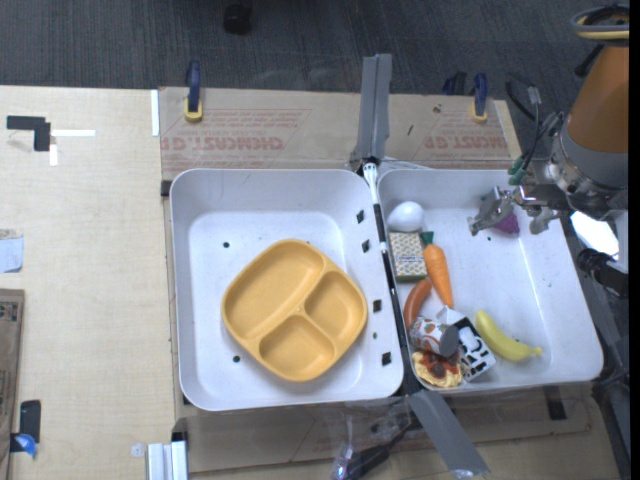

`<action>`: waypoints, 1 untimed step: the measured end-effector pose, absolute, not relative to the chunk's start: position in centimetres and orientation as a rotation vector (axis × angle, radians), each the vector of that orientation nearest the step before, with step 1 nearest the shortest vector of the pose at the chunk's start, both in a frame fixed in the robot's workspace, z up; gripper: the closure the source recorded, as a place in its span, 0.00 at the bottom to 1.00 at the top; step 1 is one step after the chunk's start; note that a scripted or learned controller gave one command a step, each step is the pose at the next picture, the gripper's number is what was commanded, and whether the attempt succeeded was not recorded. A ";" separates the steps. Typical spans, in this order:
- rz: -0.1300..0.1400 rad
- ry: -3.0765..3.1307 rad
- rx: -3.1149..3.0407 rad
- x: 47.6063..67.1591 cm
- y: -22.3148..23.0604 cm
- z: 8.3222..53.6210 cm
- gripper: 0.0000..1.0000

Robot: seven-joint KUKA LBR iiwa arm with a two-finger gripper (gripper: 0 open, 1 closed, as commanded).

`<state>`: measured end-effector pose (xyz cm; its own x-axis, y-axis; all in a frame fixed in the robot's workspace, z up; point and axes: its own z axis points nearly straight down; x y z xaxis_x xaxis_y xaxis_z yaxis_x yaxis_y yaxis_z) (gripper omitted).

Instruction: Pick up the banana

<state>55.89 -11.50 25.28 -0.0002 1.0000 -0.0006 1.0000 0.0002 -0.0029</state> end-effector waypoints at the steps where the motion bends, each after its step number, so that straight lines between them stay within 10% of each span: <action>1: 0.002 -2.214 -2.225 47.9 -12.3 12.3 0.00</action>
